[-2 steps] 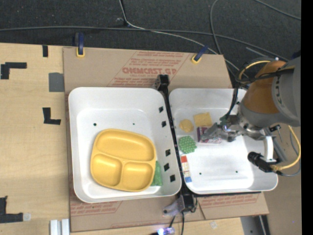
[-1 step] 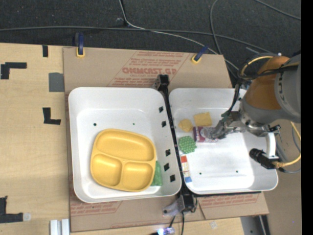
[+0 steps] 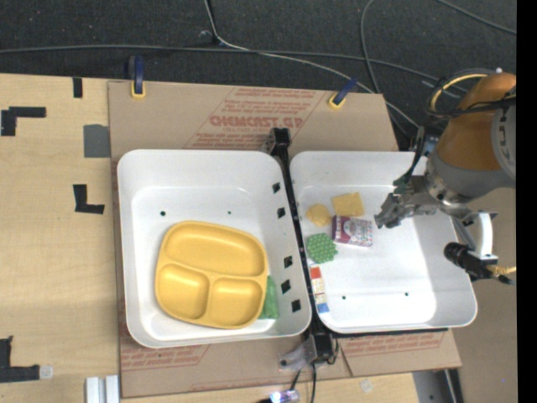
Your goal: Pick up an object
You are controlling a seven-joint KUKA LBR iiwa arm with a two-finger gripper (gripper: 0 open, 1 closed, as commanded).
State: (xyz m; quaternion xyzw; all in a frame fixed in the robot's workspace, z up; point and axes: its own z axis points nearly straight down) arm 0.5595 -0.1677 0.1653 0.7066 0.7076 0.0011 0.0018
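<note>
Over right bin point(image 3: 436, 309), claw point(image 3: 391, 214) hovers; finger state cannot be told. Small packet point(image 3: 353, 231) lies just to its left on bin floor, long axis roughly left-right, nearest target

Left bin point(image 3: 138, 183): held a yellow divided tray point(image 3: 211, 273), a green item point(image 3: 270, 299) wedged at its right edge. Right bin point(image 3: 436, 300): held a yellow block point(image 3: 348, 203), small yellow piece point(image 3: 318, 216), purple-white packet point(image 3: 353, 231), green studded piece point(image 3: 320, 248), red-white-blue carton point(image 3: 318, 287). Gripper point(image 3: 393, 211) hung just right of the packet.
</note>
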